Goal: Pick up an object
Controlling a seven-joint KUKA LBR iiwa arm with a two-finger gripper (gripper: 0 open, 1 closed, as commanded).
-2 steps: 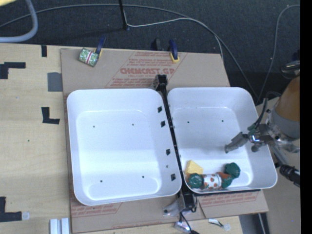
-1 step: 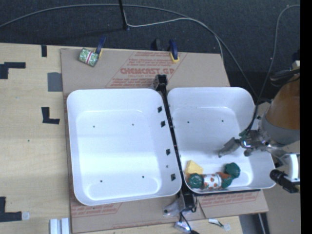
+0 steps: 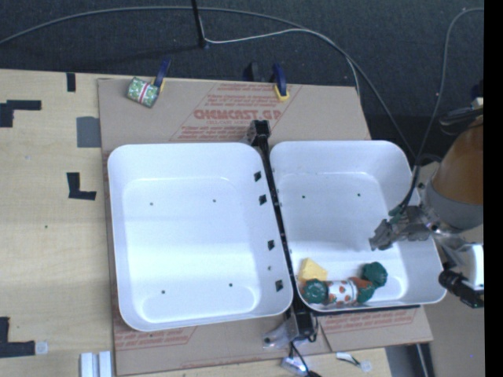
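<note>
Several small objects lie along the near edge of the right bin (image 3: 338,171): a yellow wedge (image 3: 313,270), a green round piece (image 3: 315,291), a red and white piece (image 3: 342,292), an orange bit (image 3: 365,292) and a dark green lump (image 3: 375,273). My gripper (image 3: 387,235) hangs at the right side of that bin, above and just right of the objects, a short way from the dark green lump. Nothing shows between its fingertips.
The left bin (image 3: 189,234) sits beside the right one, with a black divider clamp (image 3: 271,210) between them. A small green and white item (image 3: 142,91) lies on the cardboard at the back left. Cables run across the back.
</note>
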